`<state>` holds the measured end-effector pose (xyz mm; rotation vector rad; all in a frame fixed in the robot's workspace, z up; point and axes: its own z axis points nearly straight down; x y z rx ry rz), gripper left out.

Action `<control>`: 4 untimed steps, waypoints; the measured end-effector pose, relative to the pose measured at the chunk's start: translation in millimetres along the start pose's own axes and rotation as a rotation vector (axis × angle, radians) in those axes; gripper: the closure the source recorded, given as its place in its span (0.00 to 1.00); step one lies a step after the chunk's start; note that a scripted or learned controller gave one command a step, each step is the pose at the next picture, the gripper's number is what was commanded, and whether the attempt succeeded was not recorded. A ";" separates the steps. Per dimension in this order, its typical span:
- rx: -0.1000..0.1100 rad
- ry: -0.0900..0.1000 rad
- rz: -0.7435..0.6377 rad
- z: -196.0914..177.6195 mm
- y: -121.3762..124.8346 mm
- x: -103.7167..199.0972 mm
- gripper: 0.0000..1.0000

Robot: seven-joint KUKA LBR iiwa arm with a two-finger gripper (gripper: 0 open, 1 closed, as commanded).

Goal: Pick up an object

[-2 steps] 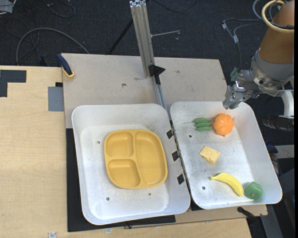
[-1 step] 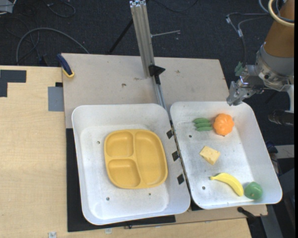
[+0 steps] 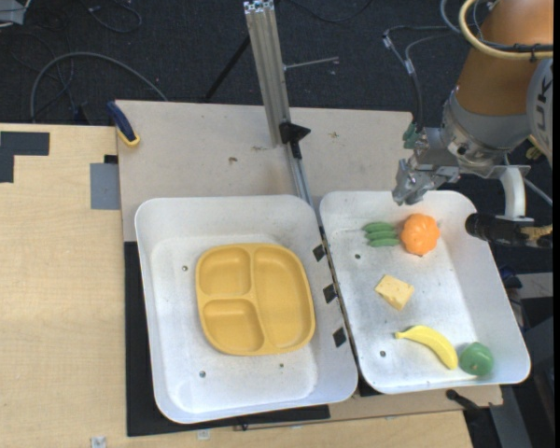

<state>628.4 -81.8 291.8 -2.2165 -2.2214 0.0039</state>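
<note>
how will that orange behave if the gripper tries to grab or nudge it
The orange looks round, so a nudge would probably roll it, perhaps into the green pods beside it. Its curved sides may slip from an off-centre pinch. It looks like a toy, so likely light and firm.

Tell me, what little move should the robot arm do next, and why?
Probably lower a bit toward the orange. The gripper hangs over the far edge of the right bin, just beyond that fruit and the green beans, with nothing between its fingers. The orange looks like the nearest thing to grab.
</note>
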 end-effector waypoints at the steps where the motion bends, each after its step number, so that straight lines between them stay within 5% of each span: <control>1: 0.001 0.001 -0.002 21.6 -4.0 56.9 1.00; 4: 0.001 0.000 -0.002 50.5 -25.3 192.9 1.00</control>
